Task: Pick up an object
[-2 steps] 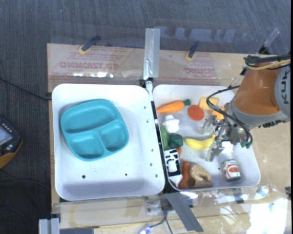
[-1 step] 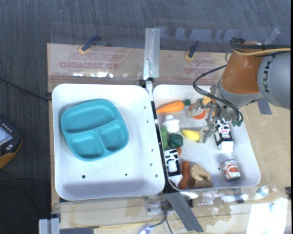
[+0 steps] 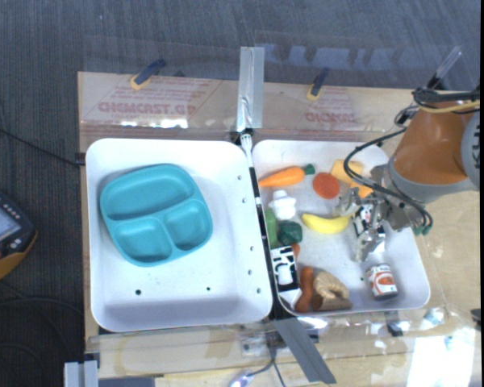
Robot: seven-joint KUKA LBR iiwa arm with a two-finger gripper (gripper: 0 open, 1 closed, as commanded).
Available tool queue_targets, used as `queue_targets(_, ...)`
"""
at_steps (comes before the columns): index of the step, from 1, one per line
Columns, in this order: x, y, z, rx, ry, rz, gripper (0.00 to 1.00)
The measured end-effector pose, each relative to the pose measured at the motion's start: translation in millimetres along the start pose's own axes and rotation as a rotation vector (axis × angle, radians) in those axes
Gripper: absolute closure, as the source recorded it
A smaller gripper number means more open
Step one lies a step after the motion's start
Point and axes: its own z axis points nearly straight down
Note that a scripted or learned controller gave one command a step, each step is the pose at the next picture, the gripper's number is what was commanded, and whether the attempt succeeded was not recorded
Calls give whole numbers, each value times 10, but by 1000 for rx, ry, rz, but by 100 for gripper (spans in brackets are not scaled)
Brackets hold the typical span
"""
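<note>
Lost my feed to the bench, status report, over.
Pincer low in right bin, nothing seen between its fingers. Banana just beside it, small can just below. Toy food crowds the bin. Teal tray alone in left bin.

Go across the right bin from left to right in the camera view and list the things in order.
Carrot → tomato → can, with the gripper hanging just above the can.

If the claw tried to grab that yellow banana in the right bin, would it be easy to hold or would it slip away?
The banana looks smooth and glossy, probably a plastic toy, so it may slip between the fingers. Its curved shape could make it pivot or spin if squeezed off-centre. It lies flat on the bin floor with bare space around it, so it likely won't roll far.
</note>
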Motion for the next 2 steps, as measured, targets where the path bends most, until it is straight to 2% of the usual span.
queue_targets(1,-299,513,-2,1,-3,-152,0)
queue_targets(2,-261,712,-6,0,-5,-139,0)
